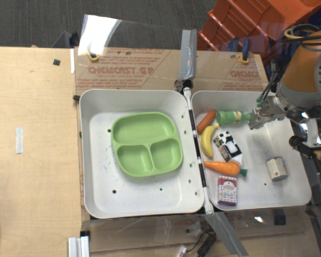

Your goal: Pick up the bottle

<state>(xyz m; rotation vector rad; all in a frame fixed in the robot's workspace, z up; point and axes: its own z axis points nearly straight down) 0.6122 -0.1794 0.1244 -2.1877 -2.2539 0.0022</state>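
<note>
**Gripper at the bottle's cap end, grip hard to read**

Where the arm (305, 74) reaches in from the right, much of it is cut off by the frame edge: only the orange band and part of the grey wrist show, with cables looping over them. Below the wrist the gripper (258, 118) hangs over the back of the right bin (297, 197), dark and small against the white floor. Whether it is spread or pressed together cannot be made out; its tip blends with its own shadow.

Just left of the gripper lies the bottle (231, 116), green with a pale label, on its side near the back wall of the right bin, its cap end pointing toward the gripper. Bottle and gripper look very close, perhaps touching, but the meeting point is too blurred to judge, and nothing shows the bottle held.

Left of the bottle an orange-red sausage-shaped piece (205, 120) leans by the divider, partly overlapped by a banana (207, 141). A black-and-white item (227, 145) beside the banana is too small to identify. Below it lies a carrot (222, 167), then a small red carton (227, 190) whose print is unreadable. A pale cylinder (276, 168) sits apart on the right side of the bin.

The left bin (96, 197) holds a green divided plate (147, 143). Behind both bins, a cardboard sheet (134, 68) is partly hidden by a glaring clear plastic piece (99, 33).
</note>
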